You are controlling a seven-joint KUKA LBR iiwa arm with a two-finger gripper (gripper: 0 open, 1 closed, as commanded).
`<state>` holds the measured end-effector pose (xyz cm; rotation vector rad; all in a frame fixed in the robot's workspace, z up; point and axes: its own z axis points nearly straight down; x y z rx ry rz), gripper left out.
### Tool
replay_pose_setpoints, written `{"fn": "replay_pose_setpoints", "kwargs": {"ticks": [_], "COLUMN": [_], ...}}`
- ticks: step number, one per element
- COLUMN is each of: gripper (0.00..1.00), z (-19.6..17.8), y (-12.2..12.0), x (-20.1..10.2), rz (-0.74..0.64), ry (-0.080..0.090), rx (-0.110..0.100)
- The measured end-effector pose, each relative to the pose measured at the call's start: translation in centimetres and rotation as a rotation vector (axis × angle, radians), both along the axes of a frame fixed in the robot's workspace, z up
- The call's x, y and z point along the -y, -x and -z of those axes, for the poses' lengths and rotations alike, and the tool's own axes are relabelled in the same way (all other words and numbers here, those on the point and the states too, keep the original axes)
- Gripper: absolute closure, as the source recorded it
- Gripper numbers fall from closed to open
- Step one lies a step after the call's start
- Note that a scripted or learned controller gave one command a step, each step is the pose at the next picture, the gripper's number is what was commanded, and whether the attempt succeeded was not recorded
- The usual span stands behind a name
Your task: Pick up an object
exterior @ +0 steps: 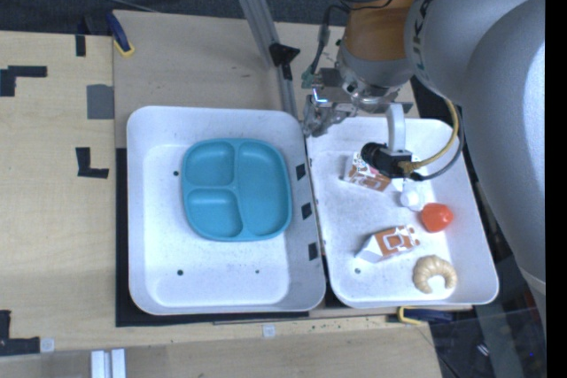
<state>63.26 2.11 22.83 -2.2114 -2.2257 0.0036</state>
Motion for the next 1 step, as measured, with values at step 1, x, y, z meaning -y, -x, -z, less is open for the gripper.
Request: {"fn": "replay_pose_setpoints", "kwargs": {"ticks": [1], "gripper": [1.0], "z": [-0.15], "y": [1.49], "x": [-4.15], "rz": [0.001], "ry": [0.0], "rx": [0.001]}}
